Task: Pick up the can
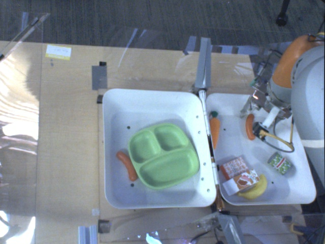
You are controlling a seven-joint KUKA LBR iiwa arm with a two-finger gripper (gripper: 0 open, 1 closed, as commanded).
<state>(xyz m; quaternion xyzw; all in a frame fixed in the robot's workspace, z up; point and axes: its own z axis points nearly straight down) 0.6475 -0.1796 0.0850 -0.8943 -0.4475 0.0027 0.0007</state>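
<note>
Camera view: wooden bench (pixel 61 151) on dark carpet (pixel 127 9); end effector (pixel 256 117) state I cannot tell, near the can (pixel 280 163).

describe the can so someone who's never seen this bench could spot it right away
Look in the right bin, the one the arm reaches over. The can lies on its side near that bin's right wall, to the right of the box and the banana. It alone there has a green and white label.

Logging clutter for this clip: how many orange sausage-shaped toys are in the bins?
2: one sausage in the left bin, touching the green plate; another sausage in the right bin, below the gripper. More may be hidden.
</note>
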